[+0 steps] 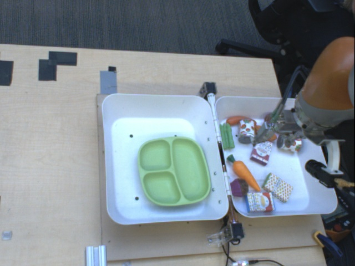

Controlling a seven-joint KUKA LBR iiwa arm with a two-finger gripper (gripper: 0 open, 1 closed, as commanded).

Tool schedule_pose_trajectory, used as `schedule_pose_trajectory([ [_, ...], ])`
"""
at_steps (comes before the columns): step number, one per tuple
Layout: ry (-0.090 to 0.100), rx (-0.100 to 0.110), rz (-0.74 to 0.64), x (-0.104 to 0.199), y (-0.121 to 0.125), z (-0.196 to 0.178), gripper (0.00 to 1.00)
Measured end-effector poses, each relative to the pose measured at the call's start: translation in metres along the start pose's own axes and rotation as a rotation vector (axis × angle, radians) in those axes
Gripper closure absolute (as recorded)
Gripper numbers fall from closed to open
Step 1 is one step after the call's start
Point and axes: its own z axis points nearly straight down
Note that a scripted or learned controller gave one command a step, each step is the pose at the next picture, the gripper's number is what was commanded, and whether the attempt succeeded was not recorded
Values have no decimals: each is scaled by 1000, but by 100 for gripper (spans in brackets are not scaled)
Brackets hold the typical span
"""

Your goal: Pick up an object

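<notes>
My gripper [267,133] hangs low over the middle of the right bin [319,204], reaching in from the right under the orange band of the arm. Directly below and touching or nearly touching it lies a small red and white packet [260,154]. To its left are a small brown and white can [247,129], a red-orange piece [235,119] and a green stick-shaped item [226,136]. Nearer the front lie a carrot [244,173], a purple piece [238,188], a patterned box [278,187] and a blue, white and red box [259,202].
The left bin [119,148] holds a light green divided plate [175,171]. A metal divider [217,132] separates the two bins. Another small can [291,143] sits under the arm's wrist. A black part [320,172] juts over the right bin's right side.
</notes>
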Motion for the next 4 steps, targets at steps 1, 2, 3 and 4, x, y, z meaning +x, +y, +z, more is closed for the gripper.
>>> schedule_pose_trajectory([
  [1, -2, -17, 2, 5, -2, 119, 0],
  [2, -1, -9, 2, 5, -42, 134, 0],
  [3, -2, -15, 3, 5, -40, 122, 100],
  [4, 0, -2, -1, 74, -42, 36, 100],
])
